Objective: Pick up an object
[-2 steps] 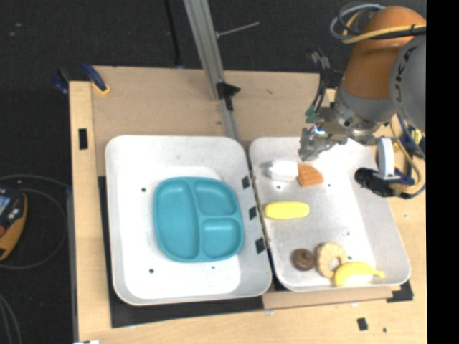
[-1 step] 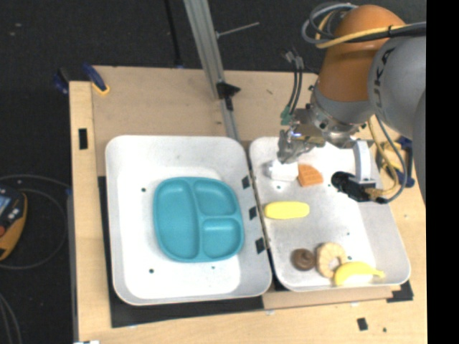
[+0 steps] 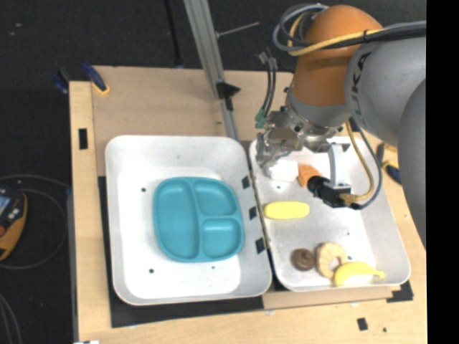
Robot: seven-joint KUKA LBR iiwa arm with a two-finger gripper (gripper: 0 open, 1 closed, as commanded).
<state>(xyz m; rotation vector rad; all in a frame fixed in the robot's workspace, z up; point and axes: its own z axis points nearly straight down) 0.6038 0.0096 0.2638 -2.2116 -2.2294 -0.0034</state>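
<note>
Camera view puts my gripper [image 3: 269, 153] low over the far-left corner of the right bin [image 3: 391, 224], and I cannot tell whether it is released or clenched; nothing visibly sits in it. Just below it lies a yellow oblong piece [image 3: 287, 210], flat and apart from its neighbours, my likeliest target. I judge it light, smooth, perhaps slippery plastic, so I'd pinch it across its narrow middle. An orange piece [image 3: 307, 173] sits just beside the gripper. 3 more items cluster well beyond: a brown disc [image 3: 302, 259], a tan piece [image 3: 330, 256], a yellow banana-like toy [image 3: 356, 272].
</note>
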